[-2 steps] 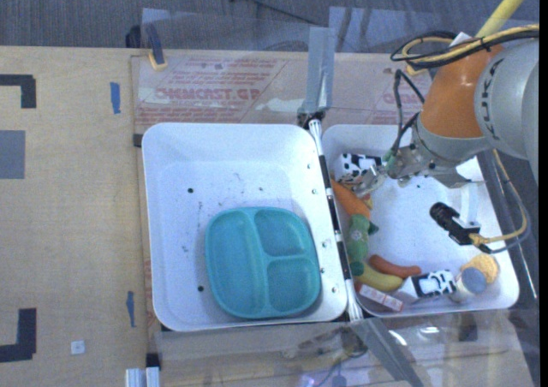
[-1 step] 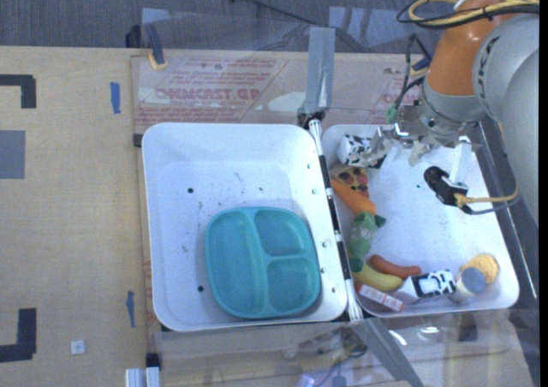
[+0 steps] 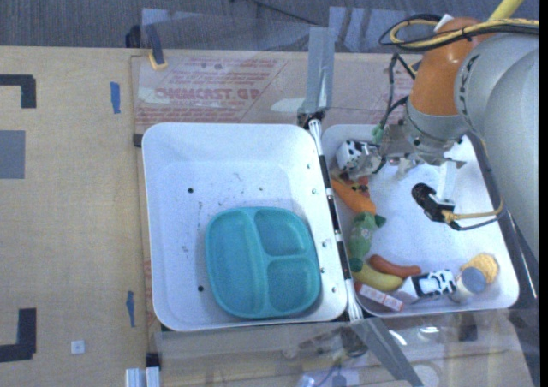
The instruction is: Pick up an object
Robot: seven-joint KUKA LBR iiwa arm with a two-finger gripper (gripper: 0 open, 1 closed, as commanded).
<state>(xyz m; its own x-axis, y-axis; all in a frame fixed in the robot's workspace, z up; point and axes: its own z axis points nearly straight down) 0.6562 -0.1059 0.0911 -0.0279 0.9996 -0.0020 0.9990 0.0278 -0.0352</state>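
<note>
Camera view: arm (image 3: 479, 77) reaches in from right, wrist bent down over right bin's (image 3: 505, 291) far-left corner; jaws' state probably hidden, cannot tell.

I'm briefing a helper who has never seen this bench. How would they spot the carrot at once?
Find the right-hand white bin, the one the arm reaches into. Along its left wall, below the small black-and-white toy, lies the carrot. It is the only long orange piece there; the green toy sits just below it.
</note>
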